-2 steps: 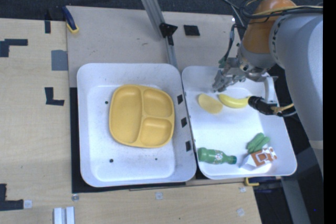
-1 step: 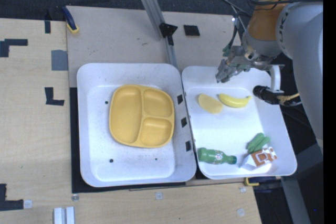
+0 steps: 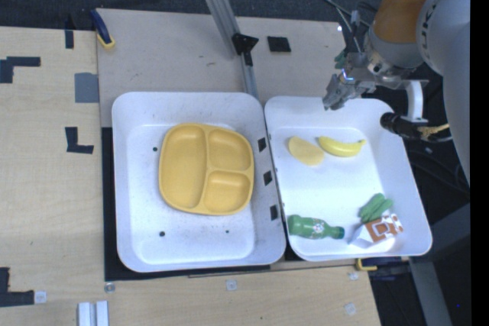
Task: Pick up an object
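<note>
Camera view puts the gripper (image 3: 336, 99) over the far rim of the right bin (image 3: 397, 164), nothing between its fingers; whether they are spread I cannot tell; the banana (image 3: 341, 146) lies just beside a pale yellow piece (image 3: 306, 151), both near below it; best descend on the banana's middle, jaws across its narrow width, clear of that neighbour.

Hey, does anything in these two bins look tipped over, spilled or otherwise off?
Only mildly. The green bottle lies on its side at the near edge of the right bin. The yellow divided plate sits slightly askew in the left bin. Nothing looks spilled or broken.
</note>
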You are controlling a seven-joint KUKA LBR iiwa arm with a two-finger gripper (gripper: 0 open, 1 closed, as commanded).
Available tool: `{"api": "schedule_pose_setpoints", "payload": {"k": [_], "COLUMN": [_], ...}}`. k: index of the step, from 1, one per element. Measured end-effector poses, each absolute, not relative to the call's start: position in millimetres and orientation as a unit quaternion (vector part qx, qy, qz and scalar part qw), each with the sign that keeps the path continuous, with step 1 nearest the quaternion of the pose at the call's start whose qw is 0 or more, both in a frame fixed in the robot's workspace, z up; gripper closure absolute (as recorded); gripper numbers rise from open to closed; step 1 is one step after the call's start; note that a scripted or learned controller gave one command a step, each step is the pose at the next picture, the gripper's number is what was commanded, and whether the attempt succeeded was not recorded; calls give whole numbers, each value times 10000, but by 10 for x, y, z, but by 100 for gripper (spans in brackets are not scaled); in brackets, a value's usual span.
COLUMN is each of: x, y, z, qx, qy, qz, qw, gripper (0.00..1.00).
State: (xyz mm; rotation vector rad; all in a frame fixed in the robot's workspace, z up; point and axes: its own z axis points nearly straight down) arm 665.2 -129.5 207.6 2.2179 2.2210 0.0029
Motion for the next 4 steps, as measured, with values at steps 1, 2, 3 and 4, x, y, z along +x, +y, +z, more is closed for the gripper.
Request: {"api": "schedule_pose_setpoints", "payload": {"k": [1,2,3,4], "x": [6606,6466,6451,6457], "y": [-1274,-792,-163,424], "z": [2522,2524,2471,2354], "qx": [7066,7054,7047,7047], "qy": [7076,7088,7095,7095], "qz": [11,-1,-4,-8], "qw": [15,-7,-11,-16], "gripper": [100,100,100,100]}}
